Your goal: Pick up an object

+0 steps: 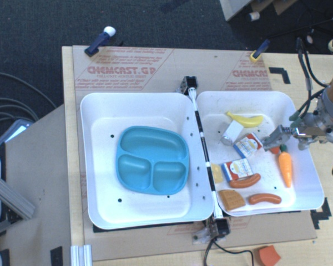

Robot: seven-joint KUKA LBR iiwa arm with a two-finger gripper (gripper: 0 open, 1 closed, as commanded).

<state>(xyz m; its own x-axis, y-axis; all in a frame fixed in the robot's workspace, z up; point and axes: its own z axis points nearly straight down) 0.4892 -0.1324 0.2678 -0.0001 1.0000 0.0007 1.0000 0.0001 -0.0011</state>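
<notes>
The right bin (pixel 308 201) holds several toy foods. A yellow banana (pixel 245 119) lies at its back, with a white and grey block (pixel 231 132) and a small carton (pixel 247 146) just in front of it. An orange carrot (pixel 286 168) lies by the right wall. Toward the front are a second carton (pixel 237 169), two sausages (pixel 245 180) (pixel 265 199), a brown cracker (pixel 231 199) and a yellow slice (pixel 216 173). My gripper (pixel 276 138) reaches in from the right, low over the bin between the small carton and the carrot's green top. A small red piece (pixel 274 148) shows right under it.
The left bin (pixel 89 148) holds a blue divided plate (pixel 152 159). A black divider with clips (pixel 198 132) runs between the bins. A blue-handled clamp (pixel 100 40) and a yellow clamp (pixel 259 50) sit at the board's back edge. An orange block (pixel 268 255) lies in front.
</notes>
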